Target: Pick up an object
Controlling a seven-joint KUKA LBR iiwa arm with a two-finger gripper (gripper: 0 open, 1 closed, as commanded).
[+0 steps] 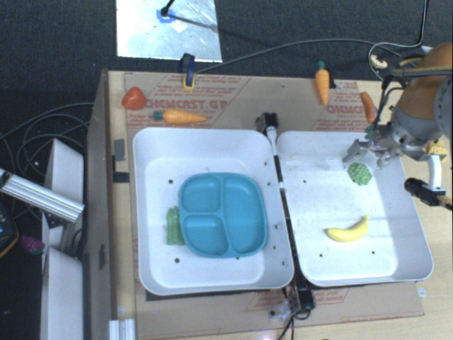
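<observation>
Approach step judged in hand — hand (369, 154) is seen low in the right bin (311, 261), just above the green ball (359, 173). Whether anything is gripped cannot be told. Next move: a descent centred on the ball — banana (347, 231) lies apart.

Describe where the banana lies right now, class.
The banana lies in the right bin, toward its near edge, below the green ball that sits by the gripper.
</observation>
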